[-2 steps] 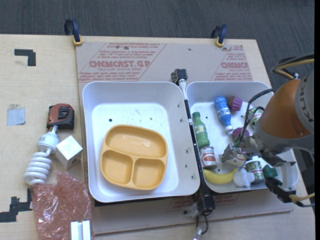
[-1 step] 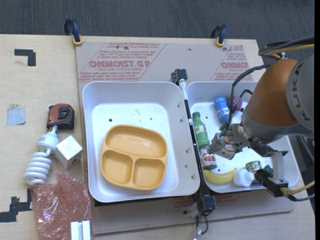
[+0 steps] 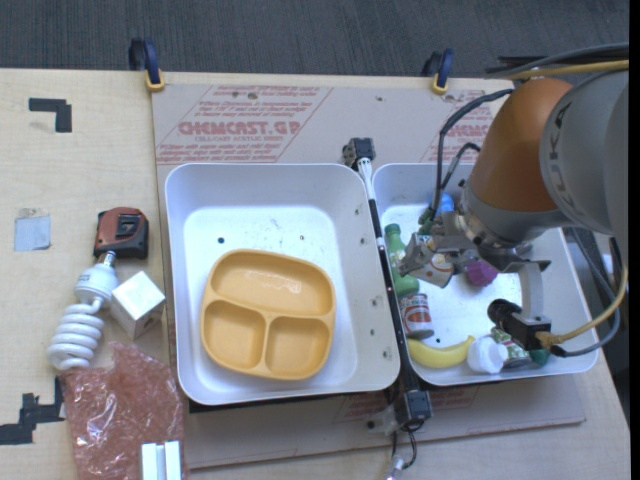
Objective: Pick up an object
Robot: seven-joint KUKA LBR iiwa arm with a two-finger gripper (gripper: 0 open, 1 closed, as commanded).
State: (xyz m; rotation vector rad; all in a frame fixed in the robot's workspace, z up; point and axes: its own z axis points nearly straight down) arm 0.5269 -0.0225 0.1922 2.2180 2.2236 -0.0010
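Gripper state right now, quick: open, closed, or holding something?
Gripper: cannot be told. It sits low in the right bin among the clutter, and the wrist hides how it stands.

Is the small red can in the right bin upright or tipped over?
Tipped. The can lies on its side on the right bin floor, just above the banana.

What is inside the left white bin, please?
The left white bin holds one yellow divided tray, three compartments, lying flat. Whatever lies beneath the tray is covered.
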